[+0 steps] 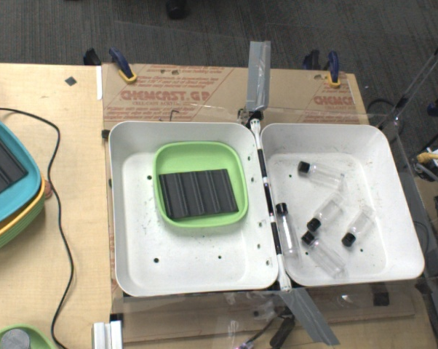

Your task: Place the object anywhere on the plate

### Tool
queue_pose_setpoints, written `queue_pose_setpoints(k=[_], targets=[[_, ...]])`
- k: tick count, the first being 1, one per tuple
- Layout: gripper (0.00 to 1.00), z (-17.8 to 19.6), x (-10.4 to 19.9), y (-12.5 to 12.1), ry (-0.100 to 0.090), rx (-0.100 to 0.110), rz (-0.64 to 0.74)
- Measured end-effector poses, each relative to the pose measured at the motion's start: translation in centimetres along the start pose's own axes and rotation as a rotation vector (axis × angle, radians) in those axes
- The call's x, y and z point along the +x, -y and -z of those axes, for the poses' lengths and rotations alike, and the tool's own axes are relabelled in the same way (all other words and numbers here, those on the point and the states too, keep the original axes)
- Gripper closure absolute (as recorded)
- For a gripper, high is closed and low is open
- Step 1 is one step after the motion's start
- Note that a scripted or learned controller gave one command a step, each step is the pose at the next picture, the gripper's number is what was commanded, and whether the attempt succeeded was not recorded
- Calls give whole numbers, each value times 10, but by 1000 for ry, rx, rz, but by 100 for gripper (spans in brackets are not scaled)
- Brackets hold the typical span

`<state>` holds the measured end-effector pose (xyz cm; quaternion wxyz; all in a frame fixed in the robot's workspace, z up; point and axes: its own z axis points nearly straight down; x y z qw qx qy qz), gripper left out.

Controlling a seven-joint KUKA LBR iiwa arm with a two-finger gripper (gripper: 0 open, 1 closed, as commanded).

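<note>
Landmark: green plate point(198, 162). It sits in the left bin point(132, 260) and carries a dark ribbed insert point(198, 193).

Right bin point(393, 195), right of the plate, holds about 5 clear black-capped vials point(328, 213); 1 lies on the seam nearest the plate.

Gripper state: cannot tell.

Judgement: take an isolated vial, such as the upper 1, across its barrel; release low over the insert so it does not roll.

Cardboard point(168, 93) behind the plate reads "CHEMCAST GP" in red.
</note>
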<state>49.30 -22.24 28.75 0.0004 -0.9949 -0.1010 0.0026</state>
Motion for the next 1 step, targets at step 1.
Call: queue_pose_setpoints(k=[1], targets=[[0, 28, 15, -3, 0, 0, 1]])
